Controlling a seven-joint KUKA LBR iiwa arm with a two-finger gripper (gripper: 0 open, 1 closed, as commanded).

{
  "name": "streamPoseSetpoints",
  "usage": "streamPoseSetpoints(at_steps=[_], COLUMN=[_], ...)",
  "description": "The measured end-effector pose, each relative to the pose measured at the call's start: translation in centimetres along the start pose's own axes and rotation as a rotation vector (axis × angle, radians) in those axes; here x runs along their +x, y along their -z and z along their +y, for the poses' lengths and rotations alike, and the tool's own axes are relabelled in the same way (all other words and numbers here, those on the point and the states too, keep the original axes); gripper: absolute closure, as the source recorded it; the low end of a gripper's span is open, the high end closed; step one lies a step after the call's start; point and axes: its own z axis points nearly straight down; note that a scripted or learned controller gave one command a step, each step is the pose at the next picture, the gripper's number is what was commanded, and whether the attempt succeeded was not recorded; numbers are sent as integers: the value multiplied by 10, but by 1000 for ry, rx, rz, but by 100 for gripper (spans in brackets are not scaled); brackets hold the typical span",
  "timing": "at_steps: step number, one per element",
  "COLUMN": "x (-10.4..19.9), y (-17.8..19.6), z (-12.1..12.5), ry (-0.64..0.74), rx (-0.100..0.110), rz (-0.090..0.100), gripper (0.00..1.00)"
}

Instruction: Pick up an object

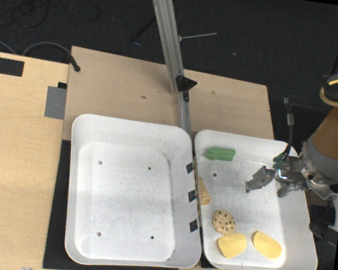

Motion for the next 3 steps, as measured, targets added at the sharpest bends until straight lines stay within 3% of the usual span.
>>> streamPoseSetpoints(at_steps=[1,3], x=[-1,5], y=[2,-106], z=[1,0], ry=[-3,-2], rx=[-4,1], rz=[-1,0], gripper=[0,0])
